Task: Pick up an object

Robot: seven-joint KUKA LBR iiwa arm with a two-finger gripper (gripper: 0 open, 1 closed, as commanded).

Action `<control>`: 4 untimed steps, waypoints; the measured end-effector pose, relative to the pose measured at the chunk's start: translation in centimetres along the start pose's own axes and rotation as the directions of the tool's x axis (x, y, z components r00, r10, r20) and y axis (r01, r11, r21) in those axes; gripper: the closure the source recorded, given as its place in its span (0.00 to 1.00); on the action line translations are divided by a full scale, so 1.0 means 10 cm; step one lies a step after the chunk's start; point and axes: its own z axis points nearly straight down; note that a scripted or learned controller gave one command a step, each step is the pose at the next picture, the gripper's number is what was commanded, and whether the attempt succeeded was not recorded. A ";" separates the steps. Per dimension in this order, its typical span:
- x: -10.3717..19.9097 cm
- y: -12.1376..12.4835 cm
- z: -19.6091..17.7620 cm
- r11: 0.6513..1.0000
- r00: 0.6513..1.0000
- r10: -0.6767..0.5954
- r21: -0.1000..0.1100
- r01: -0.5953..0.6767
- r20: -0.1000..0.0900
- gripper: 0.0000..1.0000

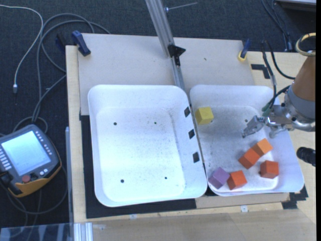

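Note:
The right bin (228,95) holds several small blocks. A yellow cube (204,115) sits near its left wall. Toward the front right lie an orange block (262,147), a darker orange one (249,158) touching it, a red-orange cube (269,169), another orange cube (236,179) and a purple block (218,177). My gripper (260,132) hangs over the right-middle of this bin, just above and behind the orange block. It is open, with nothing between its fingers.
The left bin (100,102) stands beside the right one, with black clips on the shared wall. A metal pole (159,19) slants up from between the bins. A teach pendant (25,157) and cables lie off the bench at the left.

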 end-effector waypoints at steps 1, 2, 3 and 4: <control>-0.28 -0.30 0.81 1.000 1.000 -0.011 -0.028 0.011 0.008 0.00; 0.14 -0.34 0.87 0.999 1.000 -0.005 -0.043 0.006 0.022 0.00; -0.05 -0.34 0.89 0.999 1.000 -0.010 -0.039 0.011 0.012 0.00; 0.05 -0.36 0.90 0.999 1.000 -0.013 -0.033 0.013 0.005 0.00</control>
